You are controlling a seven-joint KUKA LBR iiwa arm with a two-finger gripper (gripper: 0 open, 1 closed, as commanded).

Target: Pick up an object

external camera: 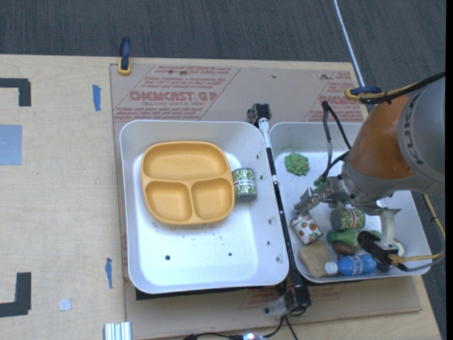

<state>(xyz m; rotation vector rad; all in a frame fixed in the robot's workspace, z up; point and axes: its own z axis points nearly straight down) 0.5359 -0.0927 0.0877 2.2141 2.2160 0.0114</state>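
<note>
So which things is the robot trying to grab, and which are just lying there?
For the job: gripper, and the right bin's pile: green ball, carton, blue bottle.

Just lying about: yellow plate, can, left bin.

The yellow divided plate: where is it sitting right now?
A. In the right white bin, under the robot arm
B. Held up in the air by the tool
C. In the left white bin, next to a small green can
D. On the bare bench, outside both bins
C. The yellow divided plate lies flat in the left white bin, with the small green can right beside its right edge.
</note>
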